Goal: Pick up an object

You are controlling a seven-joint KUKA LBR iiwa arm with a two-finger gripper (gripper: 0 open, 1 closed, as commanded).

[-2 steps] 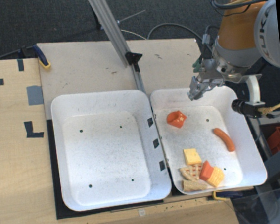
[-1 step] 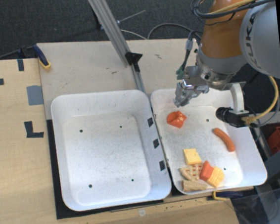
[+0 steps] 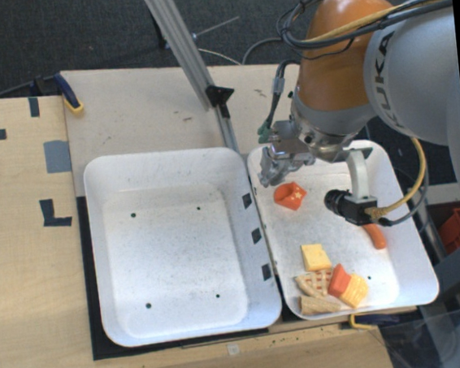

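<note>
Two white bins sat side by side on the bench (image 3: 150, 122). Left bin (image 3: 171, 242) held nothing visible. Right bin (image 3: 395, 202) carried an orange-red block (image 3: 290, 196) near its far left corner, a small orange piece (image 3: 376, 237) toward its right edge, and a cluster at its near edge: yellow square (image 3: 315, 257), waffle-like piece (image 3: 314, 283), red and yellow bits (image 3: 347, 285). Gripper (image 3: 275, 166) hung at the far left corner, just beside the block; whether it was wide, narrow or holding could not be told.
</note>
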